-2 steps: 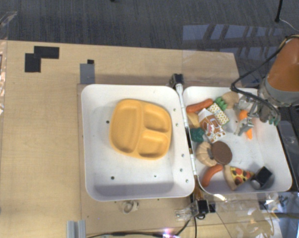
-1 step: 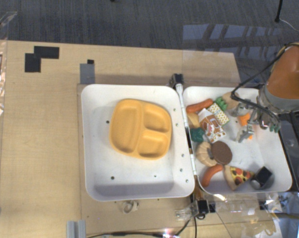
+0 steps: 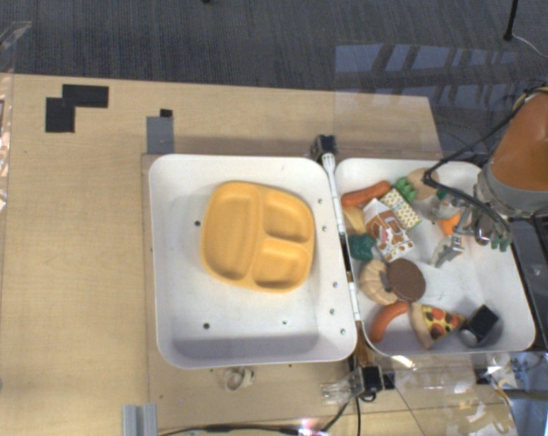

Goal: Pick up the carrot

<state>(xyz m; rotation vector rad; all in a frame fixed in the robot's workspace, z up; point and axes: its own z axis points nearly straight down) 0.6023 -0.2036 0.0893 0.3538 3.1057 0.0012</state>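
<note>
Gripper (image 3: 448, 248) hangs over the right white bin (image 3: 519, 284); you can't tell its finger state. Your slim orange carrot (image 3: 366, 193) probably lies well toward the divider, long axis slanting across the bin.

carrot (image 3: 365, 194) hemmed by bin divider (image 3: 340, 225) and carton (image 3: 389, 225), open floor (image 3: 460, 284) at right bin's centre-right

A robotics lab: bench (image 3: 92, 271) with white bins (image 3: 178, 243) (toy food inside), grey carpet (image 3: 283, 25), tripod legs (image 3: 510, 7).
</note>
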